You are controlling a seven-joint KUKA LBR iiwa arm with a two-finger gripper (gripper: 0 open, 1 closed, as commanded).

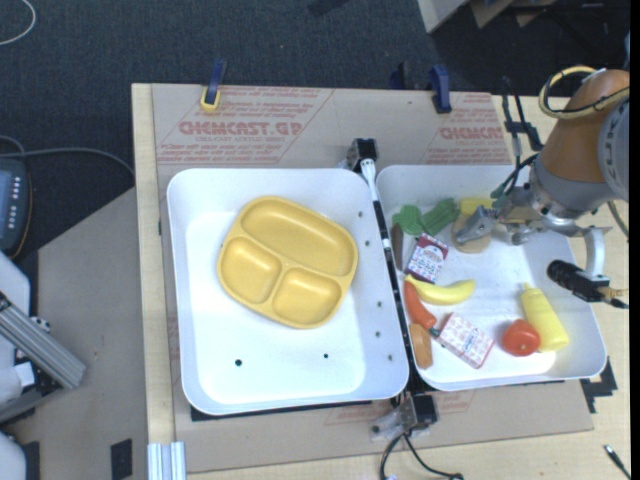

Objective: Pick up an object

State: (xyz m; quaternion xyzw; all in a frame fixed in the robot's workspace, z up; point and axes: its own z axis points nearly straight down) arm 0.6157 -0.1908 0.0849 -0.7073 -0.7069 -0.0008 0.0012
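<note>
My gripper hangs low over the far part of the right bin, reaching in from the right. It is just right of a green leafy toy and just beyond a red and white carton. I see nothing held in it. A small yellow piece lies right behind it. Nearer the front lie a banana, a red pepper, a sausage, a second red and white carton, a tomato and a yellow bottle.
The left bin holds a yellow divided plate. A black rail runs between the two bins. Blue and yellow clamps sit at the bench's far edge. Bare white floor shows in the right bin's middle.
</note>
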